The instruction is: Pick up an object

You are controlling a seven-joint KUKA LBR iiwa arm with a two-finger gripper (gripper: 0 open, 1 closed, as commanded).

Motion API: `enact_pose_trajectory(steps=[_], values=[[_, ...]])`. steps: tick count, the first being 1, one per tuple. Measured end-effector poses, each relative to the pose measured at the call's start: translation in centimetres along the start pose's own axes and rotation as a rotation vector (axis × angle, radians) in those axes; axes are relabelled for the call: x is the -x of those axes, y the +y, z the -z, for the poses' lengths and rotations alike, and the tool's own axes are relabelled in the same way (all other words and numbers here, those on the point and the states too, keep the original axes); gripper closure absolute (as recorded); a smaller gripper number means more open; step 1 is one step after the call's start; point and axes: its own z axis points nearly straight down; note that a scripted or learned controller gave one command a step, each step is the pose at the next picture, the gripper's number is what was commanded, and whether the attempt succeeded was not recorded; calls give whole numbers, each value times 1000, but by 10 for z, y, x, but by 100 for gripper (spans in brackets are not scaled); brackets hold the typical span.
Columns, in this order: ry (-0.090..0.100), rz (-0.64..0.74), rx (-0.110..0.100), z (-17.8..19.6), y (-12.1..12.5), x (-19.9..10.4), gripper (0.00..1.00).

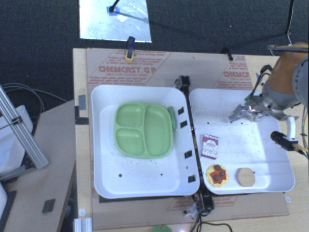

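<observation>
Hand (240, 114) hovers well above red packet (209, 146).

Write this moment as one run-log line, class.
gripper: over right bin, nothing held | red card, pizza toy, tan disc: untouched | green tray: left bin

Two white bins (145, 190), one green divided plate (144, 130), one small red-and-white packet (210, 146), one toy pizza (217, 175), one tan disc (246, 177)

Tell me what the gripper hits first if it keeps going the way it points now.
Probably the bare white floor of the right bin. The gripper points toward the view's left and down; the red-and-white card lies lower, off that line. Depth is unclear.
</observation>
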Motion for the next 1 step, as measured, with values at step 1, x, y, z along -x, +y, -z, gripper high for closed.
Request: enact_pose_trajectory(steps=[1], values=[[2,-1,-7,0,39,0,0]])
